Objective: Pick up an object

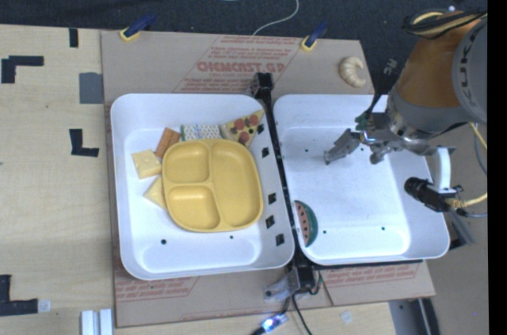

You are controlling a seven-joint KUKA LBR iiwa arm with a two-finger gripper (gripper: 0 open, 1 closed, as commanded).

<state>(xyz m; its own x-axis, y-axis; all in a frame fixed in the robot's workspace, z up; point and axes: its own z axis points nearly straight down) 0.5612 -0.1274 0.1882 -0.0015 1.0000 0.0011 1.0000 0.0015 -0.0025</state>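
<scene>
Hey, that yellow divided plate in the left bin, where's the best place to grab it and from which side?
Probably the yellow plate by its near rim, coming from above: it lies flat, too wide to span, and food pieces crowd its far and left edges, while bare left bin floor lies beside the near edge.

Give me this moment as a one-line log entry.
gripper: open, nothing held, over right bin | watermelon slice: right bin | yellow plate: left bin

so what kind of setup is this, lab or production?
Most likely a lab bench for robot picking trials: two white bins clamped side by side on cardboard, toy food around a yellow divided plate, and the arm's tool over the right bin.
</scene>
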